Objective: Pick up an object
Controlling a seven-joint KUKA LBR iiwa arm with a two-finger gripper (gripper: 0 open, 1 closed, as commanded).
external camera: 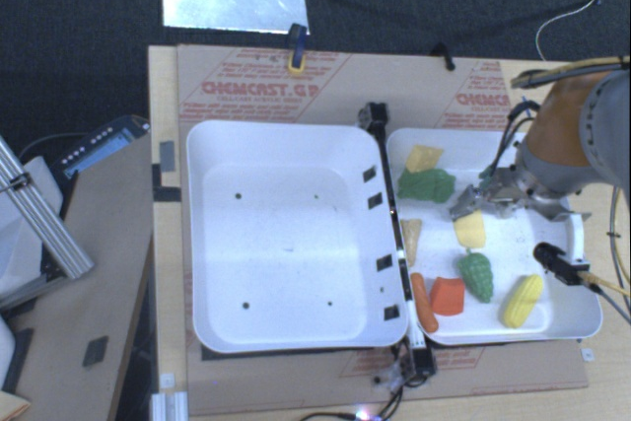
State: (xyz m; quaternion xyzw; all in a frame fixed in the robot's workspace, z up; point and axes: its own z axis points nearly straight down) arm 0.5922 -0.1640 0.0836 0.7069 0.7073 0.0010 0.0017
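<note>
My gripper [476, 202] hangs over the right bin [570, 318], just above a pale yellow block [471, 232] and to the right of a green leafy toy [426, 184]. Nothing can be seen held in it. Other items in this bin are a yellow wedge [425, 158], a tan wedge [410, 237], a green ridged vegetable [477, 277], a red-orange block [449, 297], an orange carrot [424, 303] and a yellow corn cob [522, 301].
The left bin [212, 163] stands beside the right one, with a black clip strip [386, 212] along their shared edge. The grey and orange arm [577, 138] reaches in from the right. Cables [562, 261] run by the right bin's edge.
</note>
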